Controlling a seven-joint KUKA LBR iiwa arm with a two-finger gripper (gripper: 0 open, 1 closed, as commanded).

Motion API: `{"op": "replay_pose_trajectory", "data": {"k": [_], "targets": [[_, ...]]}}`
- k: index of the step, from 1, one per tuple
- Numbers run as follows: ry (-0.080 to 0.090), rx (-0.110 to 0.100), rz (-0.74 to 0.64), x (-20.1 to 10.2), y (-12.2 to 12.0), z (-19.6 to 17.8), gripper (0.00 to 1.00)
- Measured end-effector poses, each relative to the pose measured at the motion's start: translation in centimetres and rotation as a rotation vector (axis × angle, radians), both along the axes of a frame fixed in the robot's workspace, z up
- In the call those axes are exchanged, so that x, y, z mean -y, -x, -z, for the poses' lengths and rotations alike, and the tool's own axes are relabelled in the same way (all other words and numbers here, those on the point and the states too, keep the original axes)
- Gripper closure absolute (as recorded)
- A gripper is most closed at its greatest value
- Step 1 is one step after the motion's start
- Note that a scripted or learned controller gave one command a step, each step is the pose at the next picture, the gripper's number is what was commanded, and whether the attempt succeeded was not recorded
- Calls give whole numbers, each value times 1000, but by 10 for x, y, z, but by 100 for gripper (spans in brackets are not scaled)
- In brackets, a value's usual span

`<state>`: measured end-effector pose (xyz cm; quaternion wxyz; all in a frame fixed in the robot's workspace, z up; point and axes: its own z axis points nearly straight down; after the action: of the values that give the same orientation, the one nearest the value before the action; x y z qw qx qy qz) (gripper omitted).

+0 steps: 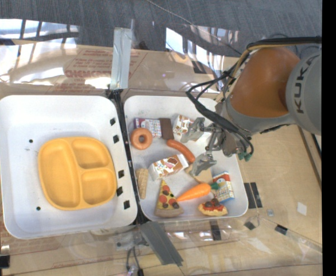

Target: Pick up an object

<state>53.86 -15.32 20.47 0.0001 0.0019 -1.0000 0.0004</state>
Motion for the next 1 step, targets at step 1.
{"op": "replay_pose_trajectory", "data": {"k": [1], "targets": [[4, 25, 105, 11, -48, 90, 0]]}}
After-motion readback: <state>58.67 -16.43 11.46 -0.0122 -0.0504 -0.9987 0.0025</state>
